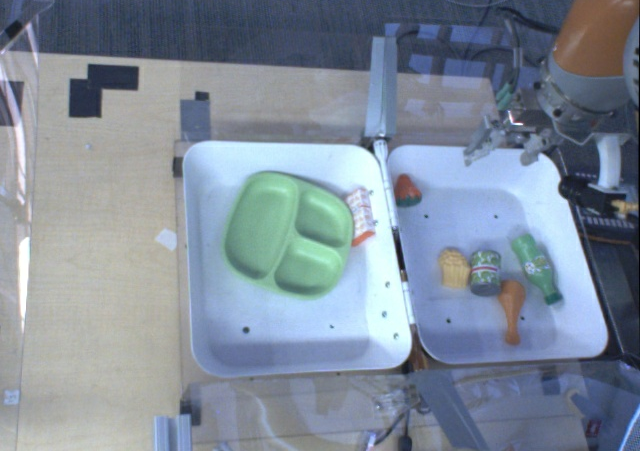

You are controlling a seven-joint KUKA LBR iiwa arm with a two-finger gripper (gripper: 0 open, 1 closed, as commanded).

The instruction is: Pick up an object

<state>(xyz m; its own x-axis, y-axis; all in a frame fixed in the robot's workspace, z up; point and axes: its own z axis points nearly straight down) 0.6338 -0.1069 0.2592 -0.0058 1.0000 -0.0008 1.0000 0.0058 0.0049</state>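
The right bin point(585, 334) holds several small objects: a red and orange piece point(406, 189) at its left wall, a yellow item point(454, 267), a green can point(485, 271), a green bottle point(535, 267) and a brown drumstick point(512, 307). My gripper point(505, 146) hovers over the far edge of this bin, well behind those objects. Its fingers are spread open, and I see nothing between them.
In the left bin point(215, 339) lies a green divided plate point(285, 232), with a small red and white packet point(360, 214) at its right side. A metal divider point(379, 89) runs back between the bins. Cables lie behind the arm at the far right.
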